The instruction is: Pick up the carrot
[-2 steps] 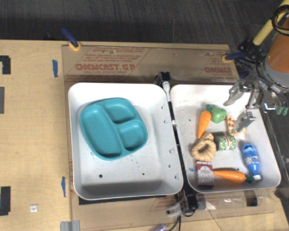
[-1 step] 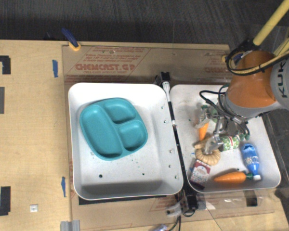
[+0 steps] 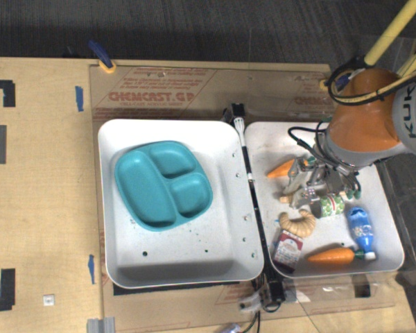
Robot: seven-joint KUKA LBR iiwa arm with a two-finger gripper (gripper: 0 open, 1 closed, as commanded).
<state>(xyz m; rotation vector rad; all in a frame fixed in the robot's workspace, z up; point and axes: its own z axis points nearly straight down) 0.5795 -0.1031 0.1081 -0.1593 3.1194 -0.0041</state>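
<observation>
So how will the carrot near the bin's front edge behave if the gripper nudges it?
The carrot looks rigid and tapered, so it probably rolls in an arc. Lying beside the blue bottle, it may bump it. Its smooth skin could slip.

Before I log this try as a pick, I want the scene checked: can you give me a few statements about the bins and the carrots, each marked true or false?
1. The teal divided plastic plate lies in the left white bin. True.
2. Two orange carrot-shaped toys lie in the right white bin, one near the claw and one by the front wall. True.
3. The blue plastic bottle rests on the teal plate. False: it lies in the right bin, beside the front carrot.
4. The arm's orange band hangs over the left bin. False: it is over the right bin.
</observation>
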